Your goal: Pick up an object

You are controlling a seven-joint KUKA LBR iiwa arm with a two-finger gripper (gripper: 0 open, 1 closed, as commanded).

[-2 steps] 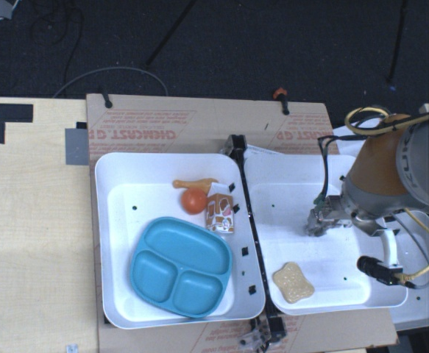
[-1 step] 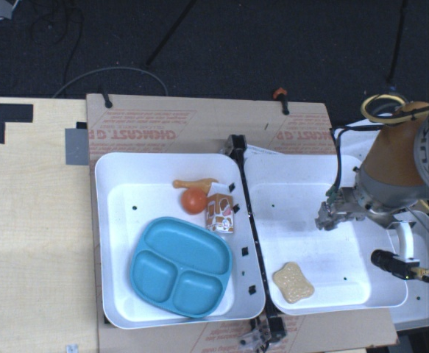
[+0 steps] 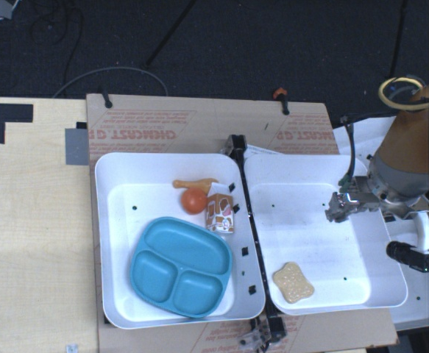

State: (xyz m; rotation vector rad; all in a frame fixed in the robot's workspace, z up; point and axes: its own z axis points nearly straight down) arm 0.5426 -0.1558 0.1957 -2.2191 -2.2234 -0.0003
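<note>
A tan cracker-shaped toy (image 3: 293, 282) lies at the front of the right bin (image 3: 313, 197). The left bin (image 3: 118, 197) holds a blue divided plate (image 3: 181, 265), an orange-red toy with a tan stem (image 3: 193, 197) and a small printed carton (image 3: 220, 213) leaning by the divider. My gripper (image 3: 337, 209) hangs over the right side of the right bin, well away from the cracker and with nothing visibly in it.
A black divider clip (image 3: 238, 147) runs between the bins. Both bins sit on a cardboard sheet (image 3: 199, 127) on the wooden bench. The arm's orange band (image 3: 409, 142) and grey wrist fill the right edge. Cables cross the dark floor behind.
</note>
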